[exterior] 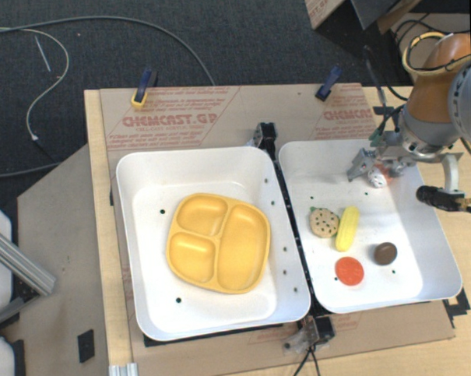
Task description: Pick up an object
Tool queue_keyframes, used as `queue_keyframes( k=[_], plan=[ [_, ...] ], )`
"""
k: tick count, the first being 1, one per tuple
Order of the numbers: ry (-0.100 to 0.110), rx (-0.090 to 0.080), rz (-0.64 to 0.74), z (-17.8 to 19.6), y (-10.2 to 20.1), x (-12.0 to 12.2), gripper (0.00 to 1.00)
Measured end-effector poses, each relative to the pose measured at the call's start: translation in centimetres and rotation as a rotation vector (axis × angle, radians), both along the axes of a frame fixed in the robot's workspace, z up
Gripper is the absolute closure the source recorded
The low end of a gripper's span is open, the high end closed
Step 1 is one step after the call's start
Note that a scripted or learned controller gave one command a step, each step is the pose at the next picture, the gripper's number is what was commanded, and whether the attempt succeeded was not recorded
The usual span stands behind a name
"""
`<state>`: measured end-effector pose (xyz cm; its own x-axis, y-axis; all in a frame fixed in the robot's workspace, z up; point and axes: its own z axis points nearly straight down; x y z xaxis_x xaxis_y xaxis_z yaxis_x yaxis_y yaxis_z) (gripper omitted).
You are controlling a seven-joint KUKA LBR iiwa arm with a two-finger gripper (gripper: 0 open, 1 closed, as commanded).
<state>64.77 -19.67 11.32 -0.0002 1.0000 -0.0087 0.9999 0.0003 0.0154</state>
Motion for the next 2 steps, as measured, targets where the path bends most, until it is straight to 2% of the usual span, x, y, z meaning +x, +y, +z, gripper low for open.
queue_keyframes(
  k=[1, 2],
  plan=[
    [-0.004, -0.001, 0.002, 1.2, 0.0, 0.1, 1.0],
    [0.009, 0.007, 0.001, 5.8, -0.4, 0.7, 1.0]
  ],
)
